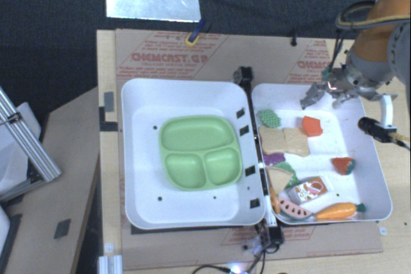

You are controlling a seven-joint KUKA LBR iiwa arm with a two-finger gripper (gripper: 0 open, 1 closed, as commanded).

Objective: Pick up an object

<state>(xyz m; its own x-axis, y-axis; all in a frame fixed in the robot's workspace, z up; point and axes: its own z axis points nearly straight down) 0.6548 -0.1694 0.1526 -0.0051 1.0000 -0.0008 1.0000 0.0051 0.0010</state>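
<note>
Toys (302,163) all lie untouched in the right bin (379,183), none lifted, while the tool (326,94) hovers spread and empty above the bin's far edge, so picking remains.

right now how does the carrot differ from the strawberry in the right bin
The carrot is long, orange and lies flat along the right bin's near edge; the strawberry is short, rounded and red, nearer the bin's middle right. The carrot's green end is a small tip at its right; the strawberry's green part shows along its lower side. Both are toy foods, well away from the gripper.
</note>
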